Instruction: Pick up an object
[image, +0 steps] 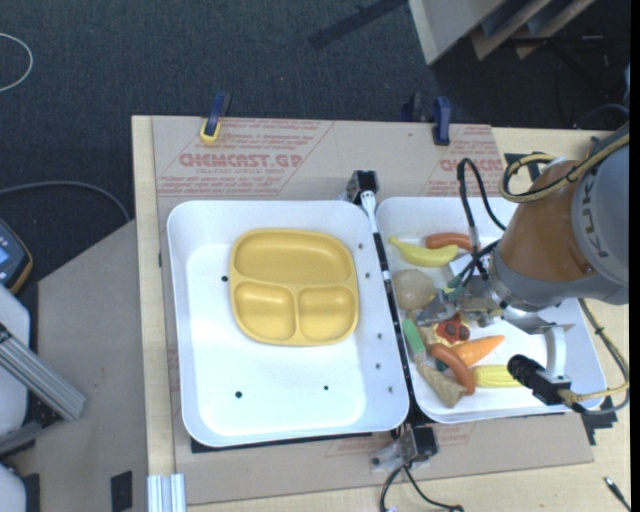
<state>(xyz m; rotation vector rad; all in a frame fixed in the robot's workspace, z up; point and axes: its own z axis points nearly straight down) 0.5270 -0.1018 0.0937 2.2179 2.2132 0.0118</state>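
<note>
The gripper (462, 305) is lowered into the right bin (590, 375), among a cluster of toy food items; whether it is open, closed, or holding anything cannot be determined. Directly below the gripper lies a small red item (457, 330), with an orange carrot (475, 350) just beyond it. A yellow banana (425, 253) sits above the gripper, a beige round piece (413, 290) to its left. A yellow 3-compartment plate (294, 285) rests well to the left, in the left bin (200, 350).
</note>
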